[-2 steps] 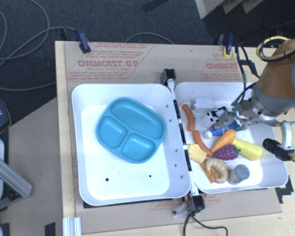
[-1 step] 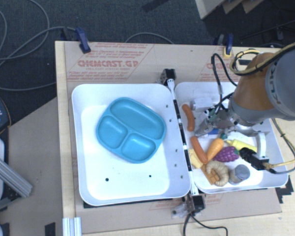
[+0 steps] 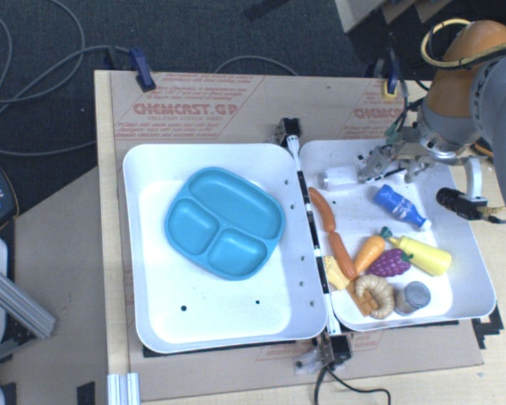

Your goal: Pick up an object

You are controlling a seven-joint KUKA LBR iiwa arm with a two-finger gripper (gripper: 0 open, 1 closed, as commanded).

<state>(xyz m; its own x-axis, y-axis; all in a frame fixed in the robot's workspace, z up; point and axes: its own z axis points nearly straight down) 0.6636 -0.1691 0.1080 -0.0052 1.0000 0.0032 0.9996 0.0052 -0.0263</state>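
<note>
the gripper [image 3: 394, 160] hovers at the back of the right bin [image 3: 476, 287], nothing seen between its fingers; i cannot tell how wide they are. the approach step looks underway. the blue bottle [image 3: 401, 206] lies just in front, so lowering onto it seems next. the left bin [image 3: 143, 226] holds a blue plate [image 3: 224, 223]; cables trail over dark carpet.

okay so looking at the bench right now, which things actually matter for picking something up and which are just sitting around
Matter for the pick:
gripper, over the right bin
blue bottle, nearest it
yellow toy, carrot, grapes, hot dog

Just lying about:
blue divided plate in the left bin
cables
clamp
</note>
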